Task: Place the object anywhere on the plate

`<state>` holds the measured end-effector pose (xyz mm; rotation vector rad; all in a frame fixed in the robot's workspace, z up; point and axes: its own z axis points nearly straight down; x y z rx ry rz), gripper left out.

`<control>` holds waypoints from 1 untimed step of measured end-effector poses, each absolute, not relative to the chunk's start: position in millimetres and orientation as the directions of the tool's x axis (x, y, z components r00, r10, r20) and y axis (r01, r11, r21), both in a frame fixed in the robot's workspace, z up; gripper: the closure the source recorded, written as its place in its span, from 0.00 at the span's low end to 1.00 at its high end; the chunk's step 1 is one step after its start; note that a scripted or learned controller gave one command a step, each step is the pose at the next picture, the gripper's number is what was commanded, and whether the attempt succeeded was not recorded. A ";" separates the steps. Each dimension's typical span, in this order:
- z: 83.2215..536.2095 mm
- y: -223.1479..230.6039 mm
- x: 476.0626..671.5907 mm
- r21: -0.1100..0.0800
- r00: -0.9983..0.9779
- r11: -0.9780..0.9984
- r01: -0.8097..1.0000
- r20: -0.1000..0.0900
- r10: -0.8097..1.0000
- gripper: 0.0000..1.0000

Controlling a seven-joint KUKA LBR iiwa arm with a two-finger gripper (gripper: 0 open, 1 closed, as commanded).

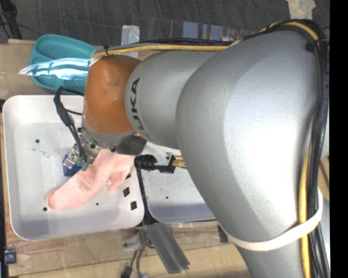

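Observation:
A soft pink cloth (88,183) lies in the left bin (14,155), stretching from the bin's front left up toward the wrist. The gripper (78,160) sits just under the orange wrist band (107,91), at the cloth's upper end and low over the bin floor. A small blue and green piece (71,165) shows at its tip, touching the cloth's edge. The wrist hides most of the gripper, and whether the cloth is between its fingers is hidden.
The big grey arm (232,132) covers most of the right bin (174,206) and the back of the bench. A teal object with a shiny wrapper (58,62) rests behind the left bin's far edge. A black cable (66,117) loops beside the wrist.

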<state>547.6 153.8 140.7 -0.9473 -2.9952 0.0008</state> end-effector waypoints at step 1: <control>90.3 208.3 484.1 -0.006 -0.459 0.459 0.888 0.002 0.888 1.00</control>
